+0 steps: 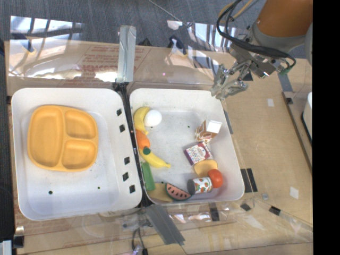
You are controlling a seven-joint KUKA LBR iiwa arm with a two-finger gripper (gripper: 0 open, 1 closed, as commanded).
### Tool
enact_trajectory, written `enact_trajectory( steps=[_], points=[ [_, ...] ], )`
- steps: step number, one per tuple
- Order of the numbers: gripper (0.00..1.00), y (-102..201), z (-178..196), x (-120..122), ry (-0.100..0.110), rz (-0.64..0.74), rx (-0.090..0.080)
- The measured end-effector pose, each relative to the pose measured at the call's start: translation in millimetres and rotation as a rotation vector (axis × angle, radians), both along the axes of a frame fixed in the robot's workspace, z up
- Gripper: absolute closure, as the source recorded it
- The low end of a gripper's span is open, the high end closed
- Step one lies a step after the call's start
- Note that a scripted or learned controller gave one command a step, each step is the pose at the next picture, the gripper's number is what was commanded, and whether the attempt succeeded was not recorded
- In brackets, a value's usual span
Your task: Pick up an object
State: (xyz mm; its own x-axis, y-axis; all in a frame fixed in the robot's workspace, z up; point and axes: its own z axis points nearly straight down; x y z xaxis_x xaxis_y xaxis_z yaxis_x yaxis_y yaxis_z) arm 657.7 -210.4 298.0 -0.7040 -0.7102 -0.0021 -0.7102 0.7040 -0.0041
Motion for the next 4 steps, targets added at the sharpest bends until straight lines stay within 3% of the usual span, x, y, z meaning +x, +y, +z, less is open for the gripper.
enact_trajectory(
  steps=[1,2,4],
  points=[
    [1.0,76,-71,0,0.007,-0.03,0.005],
    [1.0,1,-64,0,0.0,0.204,0.0],
    [1.0,3,-54,1,0.0,0.88,-0.001]
  ],
)
